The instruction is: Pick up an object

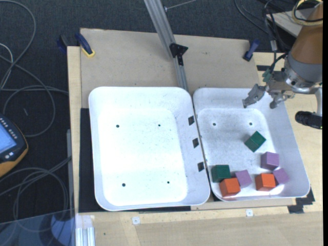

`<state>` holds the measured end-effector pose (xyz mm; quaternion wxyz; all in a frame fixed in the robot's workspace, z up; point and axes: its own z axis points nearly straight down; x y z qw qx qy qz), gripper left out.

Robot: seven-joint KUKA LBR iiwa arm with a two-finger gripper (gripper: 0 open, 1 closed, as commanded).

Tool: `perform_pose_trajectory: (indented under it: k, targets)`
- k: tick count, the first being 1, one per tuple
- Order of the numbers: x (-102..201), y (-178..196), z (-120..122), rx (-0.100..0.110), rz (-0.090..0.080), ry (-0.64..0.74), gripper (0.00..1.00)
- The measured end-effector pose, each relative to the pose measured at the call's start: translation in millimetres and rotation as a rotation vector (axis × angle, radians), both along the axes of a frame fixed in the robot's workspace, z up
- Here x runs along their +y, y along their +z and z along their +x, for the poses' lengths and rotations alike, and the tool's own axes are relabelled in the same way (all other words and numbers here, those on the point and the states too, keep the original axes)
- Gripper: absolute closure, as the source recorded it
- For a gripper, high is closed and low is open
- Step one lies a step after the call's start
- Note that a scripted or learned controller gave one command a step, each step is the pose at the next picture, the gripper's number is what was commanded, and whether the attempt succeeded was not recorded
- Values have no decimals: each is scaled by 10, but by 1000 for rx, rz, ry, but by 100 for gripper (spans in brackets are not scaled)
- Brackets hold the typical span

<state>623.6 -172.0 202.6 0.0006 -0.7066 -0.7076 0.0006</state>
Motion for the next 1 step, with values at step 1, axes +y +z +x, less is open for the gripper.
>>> perform_pose_trajectory:
  k: [1]
  targets:
    - [-449, 1398, -272, -13, -6, -3, 0]
